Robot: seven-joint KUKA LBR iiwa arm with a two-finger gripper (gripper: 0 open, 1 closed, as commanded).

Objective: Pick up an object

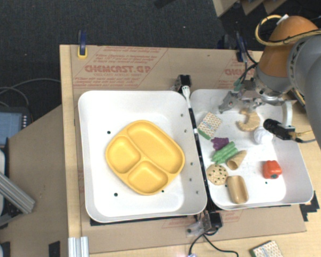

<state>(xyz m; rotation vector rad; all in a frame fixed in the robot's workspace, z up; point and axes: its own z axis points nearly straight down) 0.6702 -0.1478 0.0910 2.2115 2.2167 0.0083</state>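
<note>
Hand (241,101) sits low over the far end of the right bin (302,189), just beside the tan piece (249,122) — can't tell how wide it is, nothing visibly held. Yellow divided plate (144,157) alone in the left bin (91,143); cookie (216,173), green piece (223,152) and red piece (271,168) in the right.

The right bin (294,194) held a scatter of toy foods: a checked cracker (209,125) near its left wall, a purple piece (220,142) touching green beans (223,153), a cone (235,159), a chip cookie (216,173), a tan loaf (237,189), a red pepper (272,168), a white lump (261,137) and a beige piece (249,123).
</note>
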